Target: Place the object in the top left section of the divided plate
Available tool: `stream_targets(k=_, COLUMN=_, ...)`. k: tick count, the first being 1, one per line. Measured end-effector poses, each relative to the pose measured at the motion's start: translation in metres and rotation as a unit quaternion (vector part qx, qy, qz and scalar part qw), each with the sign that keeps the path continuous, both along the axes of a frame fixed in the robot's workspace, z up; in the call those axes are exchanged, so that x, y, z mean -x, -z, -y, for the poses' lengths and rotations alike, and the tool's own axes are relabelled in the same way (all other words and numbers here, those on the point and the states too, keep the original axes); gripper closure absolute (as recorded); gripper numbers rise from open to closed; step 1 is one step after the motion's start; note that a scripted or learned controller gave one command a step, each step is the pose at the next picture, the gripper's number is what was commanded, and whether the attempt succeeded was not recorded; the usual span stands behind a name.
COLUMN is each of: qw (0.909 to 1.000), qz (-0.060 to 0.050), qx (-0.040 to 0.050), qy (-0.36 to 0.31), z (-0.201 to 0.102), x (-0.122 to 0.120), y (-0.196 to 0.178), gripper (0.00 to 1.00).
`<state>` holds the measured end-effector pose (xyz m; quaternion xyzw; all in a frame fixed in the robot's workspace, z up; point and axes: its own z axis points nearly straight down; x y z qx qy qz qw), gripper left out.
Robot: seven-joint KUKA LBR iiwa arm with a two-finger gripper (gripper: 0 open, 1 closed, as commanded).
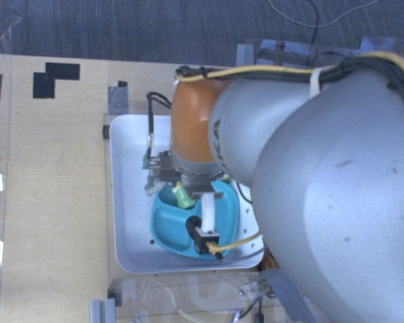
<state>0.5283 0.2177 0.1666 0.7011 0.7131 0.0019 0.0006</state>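
Observation:
A blue divided plate (168, 229) lies in the lower middle of the white bin (130, 180). A small green object (181, 195) sits at the plate's upper left part, right under the arm's wrist. My gripper (190, 200) hangs over that same spot, close to or touching the green object. The wrist and the orange band (192, 123) hide most of the gripper. A white and black piece (206, 224) of the tool lies across the plate's middle.
The big grey arm (323, 180) covers the whole right half of the view, including the plate's right rim. Bare white floor of the bin shows to the left of the plate. The wooden bench (47, 200) stretches out to the left.

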Motion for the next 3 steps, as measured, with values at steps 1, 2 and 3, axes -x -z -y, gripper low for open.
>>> stream_targets(k=1, qw=0.9832, qz=0.003, qx=-0.002, qy=0.182, z=-0.007, x=-0.019, y=-0.194, gripper=0.0)
stream_targets(k=2, qw=0.9842, qz=0.007, qx=-0.0034, qy=0.177, z=-0.009, x=-0.021, y=-0.205, gripper=1.0)
stream_targets(k=3, qw=0.9842, qz=0.007, qx=-0.0034, qy=0.177, z=-0.009, x=-0.021, y=-0.205, gripper=0.0)
